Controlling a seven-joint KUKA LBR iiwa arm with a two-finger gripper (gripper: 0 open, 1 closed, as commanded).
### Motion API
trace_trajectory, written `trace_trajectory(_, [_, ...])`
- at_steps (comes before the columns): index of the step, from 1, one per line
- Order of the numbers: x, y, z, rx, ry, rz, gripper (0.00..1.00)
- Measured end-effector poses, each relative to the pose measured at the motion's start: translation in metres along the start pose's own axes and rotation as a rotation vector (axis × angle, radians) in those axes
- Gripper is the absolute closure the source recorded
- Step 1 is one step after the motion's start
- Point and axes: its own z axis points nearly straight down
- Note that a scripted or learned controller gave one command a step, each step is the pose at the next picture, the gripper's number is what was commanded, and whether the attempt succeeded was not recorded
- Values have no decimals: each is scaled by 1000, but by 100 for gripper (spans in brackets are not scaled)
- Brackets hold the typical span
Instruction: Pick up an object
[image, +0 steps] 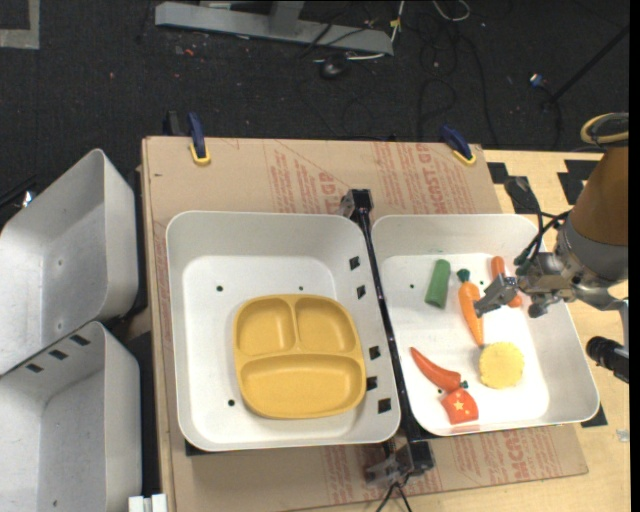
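**A:** Checking the camera view, you find the gripper (508, 294) low over the right bin (570, 400), near its far right side, with the arm coming in from the right edge. Its dark fingers stand narrowly apart and nothing sits between them. Treat the step in hand as the approach: no object is grasped.

**B:** Which object do you take as the target?

**A:** The carrot (470, 311) lies just left of and slightly below the fingertips, close to touching them; contact cannot be confirmed. A second, smaller orange piece (497, 266) lies just above the gripper. The green block (438, 283) sits further left, well apart. Below the gripper lie the yellow round piece (501, 365), the red pepper (435, 367) and the strawberry (460, 406), nearest the front wall.

**B:** And the left bin (190, 330)?

**A:** It holds the yellow divided tray (298, 356), far left of the gripper, not involved.

**B:** What does the next move call for?

**A:** In my judgement, shift the gripper slightly left, straddle the carrot across its narrow width, descend, close, then lift. Expect a risk of pushing the carrot aside.
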Motion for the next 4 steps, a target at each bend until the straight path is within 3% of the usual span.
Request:
trace_trajectory(1, [0,3,-6,-12,-3,-3,0])
trace_trajectory(3, [6,1,111,-8,-1,-1,0])
trace_trajectory(4, [6,2,97,-12,-3,0,100])
